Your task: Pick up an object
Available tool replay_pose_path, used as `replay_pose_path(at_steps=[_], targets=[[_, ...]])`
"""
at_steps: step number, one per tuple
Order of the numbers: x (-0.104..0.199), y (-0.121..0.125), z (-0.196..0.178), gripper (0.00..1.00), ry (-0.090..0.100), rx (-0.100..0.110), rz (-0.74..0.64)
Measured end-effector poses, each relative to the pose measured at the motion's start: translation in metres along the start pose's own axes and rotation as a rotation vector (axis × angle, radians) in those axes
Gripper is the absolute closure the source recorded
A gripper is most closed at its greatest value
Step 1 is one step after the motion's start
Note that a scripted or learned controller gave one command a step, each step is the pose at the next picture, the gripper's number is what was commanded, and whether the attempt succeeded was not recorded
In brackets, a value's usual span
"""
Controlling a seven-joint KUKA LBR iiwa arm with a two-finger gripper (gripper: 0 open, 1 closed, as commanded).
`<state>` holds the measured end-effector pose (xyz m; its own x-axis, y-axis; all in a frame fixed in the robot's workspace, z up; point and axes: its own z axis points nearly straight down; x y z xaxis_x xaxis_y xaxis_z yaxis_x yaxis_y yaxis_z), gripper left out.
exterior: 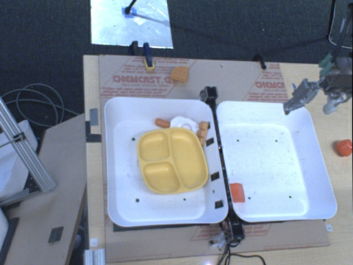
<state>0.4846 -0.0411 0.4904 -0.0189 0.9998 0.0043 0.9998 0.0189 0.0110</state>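
My gripper (309,107) hangs over the far right corner of the right bin (309,203), open, with nothing between its fingers. An orange block (236,192) lies at the near left of the right bin, far from the gripper. The left bin (118,148) holds a yellow divided plate (171,160). Behind the plate lie an orange sausage-shaped piece (162,123), a white round piece (183,123) and a small tan piece (203,130).
A tan wedge (179,74) lies on the bench behind the left bin. A red object (343,147) sits on the bench right of the right bin. Clamps (142,51) stand at the bench's far edge, below a silver sheet (130,14).
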Motion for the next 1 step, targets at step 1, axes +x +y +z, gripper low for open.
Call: replay_pose_path(at_steps=[1], targets=[[-0.0083, 0.0032, -0.0064, 1.00, -0.005, 0.003, 0.012]])
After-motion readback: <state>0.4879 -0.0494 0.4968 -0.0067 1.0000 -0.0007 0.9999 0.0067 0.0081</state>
